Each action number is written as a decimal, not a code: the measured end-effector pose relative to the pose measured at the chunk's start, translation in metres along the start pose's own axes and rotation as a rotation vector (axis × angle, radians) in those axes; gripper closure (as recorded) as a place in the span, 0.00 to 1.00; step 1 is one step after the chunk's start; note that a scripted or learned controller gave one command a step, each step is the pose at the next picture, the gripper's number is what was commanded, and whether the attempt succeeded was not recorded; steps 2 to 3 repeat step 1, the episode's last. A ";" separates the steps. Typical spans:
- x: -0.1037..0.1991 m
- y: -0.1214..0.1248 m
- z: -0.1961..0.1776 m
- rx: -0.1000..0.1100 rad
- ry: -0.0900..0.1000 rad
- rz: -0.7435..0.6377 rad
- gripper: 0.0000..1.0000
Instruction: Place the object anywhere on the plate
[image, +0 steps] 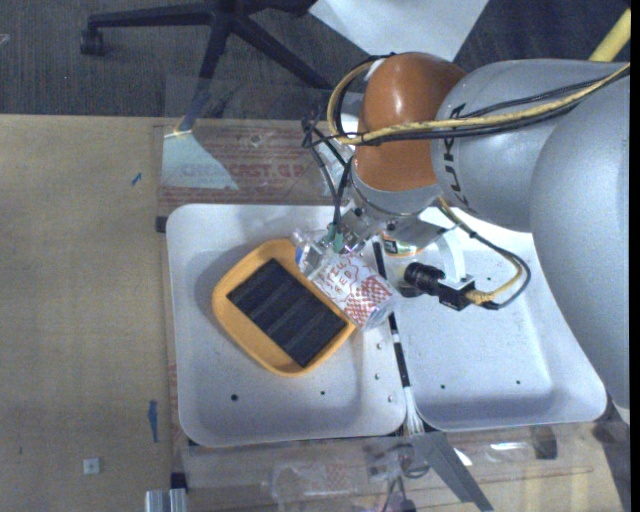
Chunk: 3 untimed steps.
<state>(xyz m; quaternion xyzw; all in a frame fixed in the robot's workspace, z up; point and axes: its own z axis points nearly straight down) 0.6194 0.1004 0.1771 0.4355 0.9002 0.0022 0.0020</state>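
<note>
Tan bench (70, 300), two white bins side by side. Left bin (200, 400): yellow plate (285, 318) with a dark ribbed centre. Red-and-white patterned packet (352, 285) lies at the plate's right edge, overlapping its rim, beside the bin divider. Gripper (345, 240) sits directly above the packet; fingers hidden under the wrist, can't tell their state.
</note>
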 end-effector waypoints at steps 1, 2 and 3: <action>-0.001 -0.001 0.000 0.001 -0.001 0.001 0.00; -0.001 -0.001 0.000 0.001 -0.001 0.001 0.00; -0.001 -0.001 0.000 0.001 -0.001 0.001 0.00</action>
